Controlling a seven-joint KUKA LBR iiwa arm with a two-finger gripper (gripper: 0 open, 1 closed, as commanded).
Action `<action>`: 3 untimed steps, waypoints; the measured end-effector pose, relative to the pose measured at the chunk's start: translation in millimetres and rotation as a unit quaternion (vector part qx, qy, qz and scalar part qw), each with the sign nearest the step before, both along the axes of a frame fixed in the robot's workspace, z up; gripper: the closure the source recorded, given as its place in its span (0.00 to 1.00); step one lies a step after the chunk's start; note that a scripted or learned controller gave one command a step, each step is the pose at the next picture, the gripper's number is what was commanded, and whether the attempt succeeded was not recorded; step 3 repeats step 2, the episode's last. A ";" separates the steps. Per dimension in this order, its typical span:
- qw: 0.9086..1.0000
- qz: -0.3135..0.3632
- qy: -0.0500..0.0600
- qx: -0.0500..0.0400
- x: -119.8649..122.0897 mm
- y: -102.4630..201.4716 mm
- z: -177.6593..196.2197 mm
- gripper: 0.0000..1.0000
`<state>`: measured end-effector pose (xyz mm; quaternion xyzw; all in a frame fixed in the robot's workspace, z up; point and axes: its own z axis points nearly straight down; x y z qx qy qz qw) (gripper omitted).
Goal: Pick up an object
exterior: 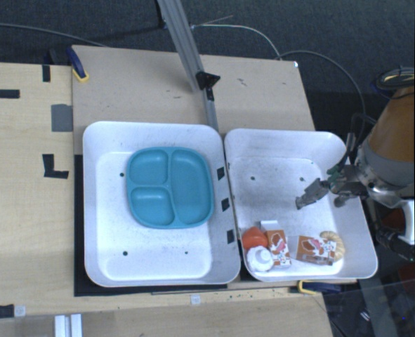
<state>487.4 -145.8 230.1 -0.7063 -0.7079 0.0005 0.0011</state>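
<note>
The gripper [312, 196] hangs over the right bin [291, 146], its fingers apparently parted and holding nothing. The 3 objects, including an orange ball [253, 239], lie along the bin's near edge, below the fingers.

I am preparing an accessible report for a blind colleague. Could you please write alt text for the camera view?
A robot gripper hangs over the right white bin, above bare floor, holding nothing visible. At that bin's front lie an orange and white object and two small packets; the left white bin holds a blue divided plate.
</note>
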 end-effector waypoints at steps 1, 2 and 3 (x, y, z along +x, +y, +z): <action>1.000 0.000 0.000 0.000 0.0 -0.1 0.0 0.00; 1.000 0.000 0.002 0.000 -1.1 1.6 -43.2 0.00; 1.000 0.000 0.002 0.000 -1.1 1.6 -43.2 0.00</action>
